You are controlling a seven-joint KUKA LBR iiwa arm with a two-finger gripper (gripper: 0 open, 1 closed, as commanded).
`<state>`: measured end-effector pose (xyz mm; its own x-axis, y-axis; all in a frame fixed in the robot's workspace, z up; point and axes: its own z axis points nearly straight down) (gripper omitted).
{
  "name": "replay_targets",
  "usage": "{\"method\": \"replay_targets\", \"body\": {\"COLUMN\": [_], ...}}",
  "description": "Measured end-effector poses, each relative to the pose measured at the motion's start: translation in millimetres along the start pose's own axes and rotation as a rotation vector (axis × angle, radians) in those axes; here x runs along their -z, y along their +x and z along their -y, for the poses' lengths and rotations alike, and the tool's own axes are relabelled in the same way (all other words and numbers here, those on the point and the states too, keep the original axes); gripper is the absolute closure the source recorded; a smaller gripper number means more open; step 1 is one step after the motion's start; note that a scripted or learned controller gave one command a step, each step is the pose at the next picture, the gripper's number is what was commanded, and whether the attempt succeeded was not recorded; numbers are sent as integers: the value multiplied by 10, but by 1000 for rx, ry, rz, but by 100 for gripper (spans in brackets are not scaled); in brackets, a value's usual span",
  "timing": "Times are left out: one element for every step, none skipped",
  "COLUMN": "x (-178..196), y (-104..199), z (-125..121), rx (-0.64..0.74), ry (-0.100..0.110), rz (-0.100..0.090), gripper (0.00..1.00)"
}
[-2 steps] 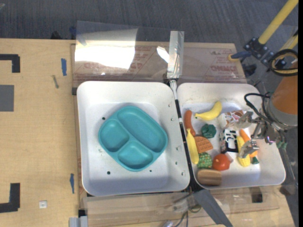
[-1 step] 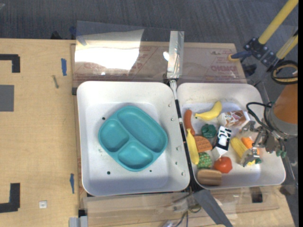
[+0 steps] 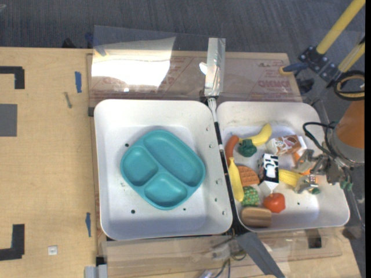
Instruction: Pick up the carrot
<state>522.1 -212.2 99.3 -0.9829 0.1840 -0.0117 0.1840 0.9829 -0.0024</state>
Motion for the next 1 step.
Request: {"method": "replay_targets", "body": {"x": [697], "y": [-74], "z": [-590], "rx": [-244], "ry": [-3], "rz": [-1], "gripper": [100]}}
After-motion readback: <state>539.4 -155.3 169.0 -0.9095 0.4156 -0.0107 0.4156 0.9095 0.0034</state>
